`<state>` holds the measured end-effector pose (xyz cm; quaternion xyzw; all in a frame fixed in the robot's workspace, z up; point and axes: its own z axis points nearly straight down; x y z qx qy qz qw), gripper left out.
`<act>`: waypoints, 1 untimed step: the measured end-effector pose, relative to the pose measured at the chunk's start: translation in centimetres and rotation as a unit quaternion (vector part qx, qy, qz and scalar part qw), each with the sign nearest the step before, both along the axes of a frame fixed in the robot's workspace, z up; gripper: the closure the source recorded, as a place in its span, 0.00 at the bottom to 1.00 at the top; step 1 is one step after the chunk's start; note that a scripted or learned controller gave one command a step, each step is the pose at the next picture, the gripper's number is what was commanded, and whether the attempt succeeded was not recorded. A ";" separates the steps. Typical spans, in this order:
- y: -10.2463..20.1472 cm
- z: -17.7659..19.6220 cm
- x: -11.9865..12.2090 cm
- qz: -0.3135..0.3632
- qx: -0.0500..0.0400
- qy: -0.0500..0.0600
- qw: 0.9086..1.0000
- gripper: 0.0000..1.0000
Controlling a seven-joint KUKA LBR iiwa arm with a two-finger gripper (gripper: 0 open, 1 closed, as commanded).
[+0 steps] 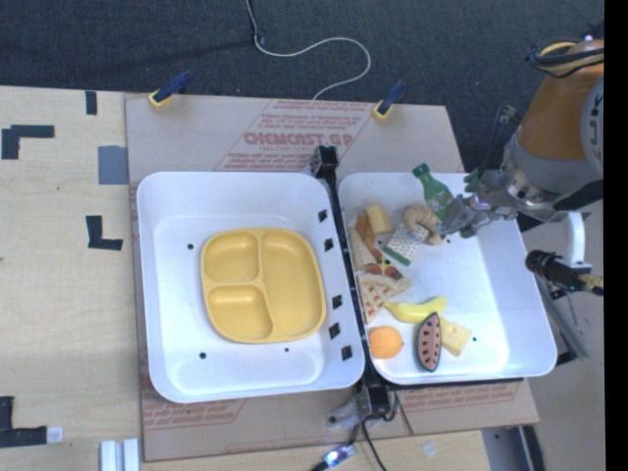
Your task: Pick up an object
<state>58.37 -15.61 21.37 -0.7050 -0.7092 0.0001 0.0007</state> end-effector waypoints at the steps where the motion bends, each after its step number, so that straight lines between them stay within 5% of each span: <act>1: 5.1 1.1 3.4 0.001 0.000 -0.001 1.000 1.00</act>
